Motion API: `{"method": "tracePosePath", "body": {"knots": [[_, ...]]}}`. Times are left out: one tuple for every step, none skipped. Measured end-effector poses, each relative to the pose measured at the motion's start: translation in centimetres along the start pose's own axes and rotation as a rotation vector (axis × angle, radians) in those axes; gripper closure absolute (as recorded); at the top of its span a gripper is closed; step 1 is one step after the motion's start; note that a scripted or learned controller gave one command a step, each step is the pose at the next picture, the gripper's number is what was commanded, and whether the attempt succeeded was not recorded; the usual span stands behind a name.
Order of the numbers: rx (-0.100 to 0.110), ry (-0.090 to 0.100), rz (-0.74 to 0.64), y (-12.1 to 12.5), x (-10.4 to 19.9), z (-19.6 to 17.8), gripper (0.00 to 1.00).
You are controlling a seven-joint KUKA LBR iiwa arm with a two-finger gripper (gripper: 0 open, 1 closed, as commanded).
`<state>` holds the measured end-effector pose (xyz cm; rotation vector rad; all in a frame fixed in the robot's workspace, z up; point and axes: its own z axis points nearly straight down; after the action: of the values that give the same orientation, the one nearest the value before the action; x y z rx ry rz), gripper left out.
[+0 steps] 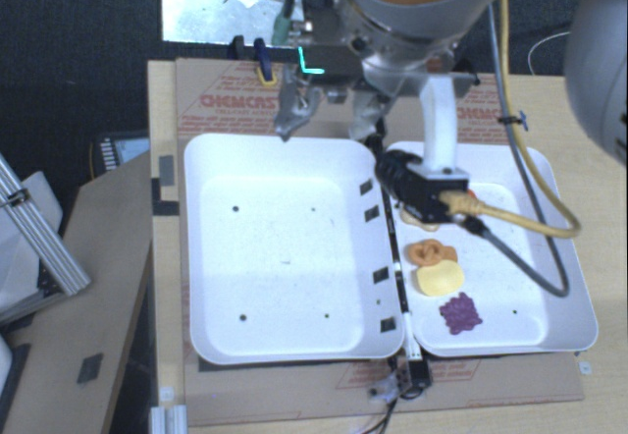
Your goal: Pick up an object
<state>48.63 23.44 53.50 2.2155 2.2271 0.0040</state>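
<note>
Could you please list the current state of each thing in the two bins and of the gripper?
Gripper: raised over the back rim of the left bin, nothing between its fingers.
Left bin: flat on the bench.
Right bin: flat, holding three small items.
Orange pretzel-shaped piece: lying flat, touching the yellow piece.
Yellow piece: lying flat.
Purple grape cluster: lying flat, apart from the yellow piece.

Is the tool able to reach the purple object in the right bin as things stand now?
Probably yes. The purple object lies uncovered near the front of the right bin, apart from the yellow piece beside it. The tool hangs over the far rim, and nothing stands between them.
</note>
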Motion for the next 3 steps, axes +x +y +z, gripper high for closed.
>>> {"method": "tracePosePath", "body": {"knots": [[-0.002, 0.002, -0.004, 0.0, 0.0, -1.1, 1.0], [-0.002, 0.001, -0.005, 0.0, 0.0, -1.1, 0.0], [-0.004, 0.003, -0.009, 0.0, 0.1, -2.2, 1.0]]}}
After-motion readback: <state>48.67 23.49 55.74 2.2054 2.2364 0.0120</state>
